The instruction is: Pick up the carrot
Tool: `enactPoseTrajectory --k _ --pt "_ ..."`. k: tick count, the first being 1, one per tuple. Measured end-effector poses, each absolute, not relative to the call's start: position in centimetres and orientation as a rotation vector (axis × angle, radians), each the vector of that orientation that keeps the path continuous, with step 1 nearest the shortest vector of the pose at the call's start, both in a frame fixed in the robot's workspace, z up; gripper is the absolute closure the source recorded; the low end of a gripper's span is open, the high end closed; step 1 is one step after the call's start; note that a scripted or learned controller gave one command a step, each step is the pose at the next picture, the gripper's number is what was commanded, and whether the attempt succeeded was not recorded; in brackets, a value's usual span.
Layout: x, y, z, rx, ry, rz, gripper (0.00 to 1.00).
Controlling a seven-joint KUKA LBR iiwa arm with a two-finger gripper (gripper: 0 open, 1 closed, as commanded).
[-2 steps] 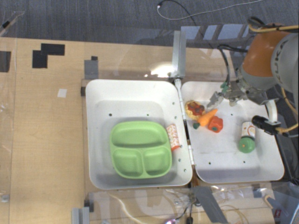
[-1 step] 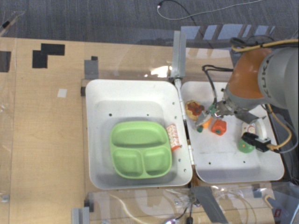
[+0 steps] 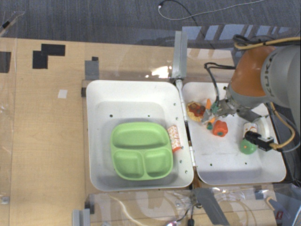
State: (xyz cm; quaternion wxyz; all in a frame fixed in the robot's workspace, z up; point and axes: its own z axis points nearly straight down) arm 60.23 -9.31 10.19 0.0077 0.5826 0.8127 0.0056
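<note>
Hovering hand [image 3: 216, 111] over right bin [image 3: 235, 171], possibly touching carrot [image 3: 210, 121], no legible labels

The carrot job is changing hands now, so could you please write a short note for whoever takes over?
Gripper: low in the right bin, among the toy food; whether it grips anything cannot be told.
Carrot: small orange piece lying on the bin floor just below the gripper, beside the red tomato.
Left bin: holds the green tray.
Done: arm is over the food.
Left: grasp and lift the carrot.
</note>
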Motion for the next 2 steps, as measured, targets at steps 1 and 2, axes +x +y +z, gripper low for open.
enactPoseTrajectory --k 1,2 --pt "60.4 -9.2 11.4 1.817 2.537 0.023 1.00" --pt "60.3 -1.0 18.7 1.766 2.592 0.007 1.00"
